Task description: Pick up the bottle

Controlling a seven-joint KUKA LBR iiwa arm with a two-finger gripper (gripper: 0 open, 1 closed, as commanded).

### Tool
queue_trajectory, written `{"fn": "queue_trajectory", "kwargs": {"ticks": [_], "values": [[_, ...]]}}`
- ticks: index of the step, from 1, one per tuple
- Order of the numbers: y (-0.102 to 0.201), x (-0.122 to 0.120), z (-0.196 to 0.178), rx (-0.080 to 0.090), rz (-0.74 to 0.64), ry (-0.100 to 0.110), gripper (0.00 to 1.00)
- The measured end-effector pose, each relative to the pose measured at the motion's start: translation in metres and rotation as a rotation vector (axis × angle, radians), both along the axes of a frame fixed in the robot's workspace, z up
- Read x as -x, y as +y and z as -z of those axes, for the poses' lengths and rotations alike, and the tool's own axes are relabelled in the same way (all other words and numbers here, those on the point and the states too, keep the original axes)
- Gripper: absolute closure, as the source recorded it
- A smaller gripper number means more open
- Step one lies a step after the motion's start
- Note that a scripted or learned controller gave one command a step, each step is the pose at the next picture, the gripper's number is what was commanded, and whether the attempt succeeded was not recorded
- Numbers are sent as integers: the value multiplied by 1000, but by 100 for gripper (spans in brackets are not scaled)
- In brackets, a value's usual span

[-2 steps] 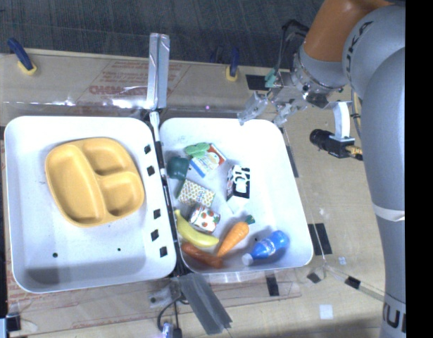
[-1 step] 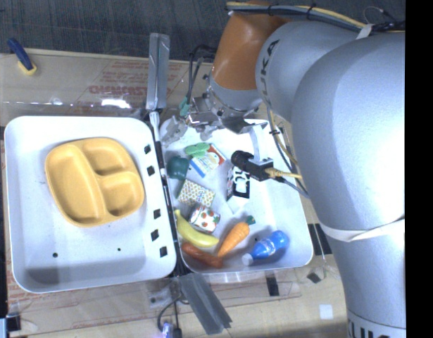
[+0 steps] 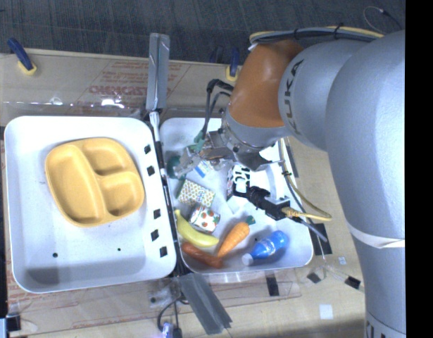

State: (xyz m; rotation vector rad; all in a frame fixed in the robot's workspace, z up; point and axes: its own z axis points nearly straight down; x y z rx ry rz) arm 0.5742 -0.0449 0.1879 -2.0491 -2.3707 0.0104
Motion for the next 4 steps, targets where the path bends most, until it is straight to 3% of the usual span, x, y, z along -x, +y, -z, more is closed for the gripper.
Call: {"fn": "queue_trajectory", "kwargs": {"ticks": [1,2,3,4], "values": [[-52,-8,91,-2,204,-4,0],[-32,-37,-4,1,118,-8,0],[-57,13,48,2,251,-6,0],[-57,13,48,2,251,-6,0]]}}
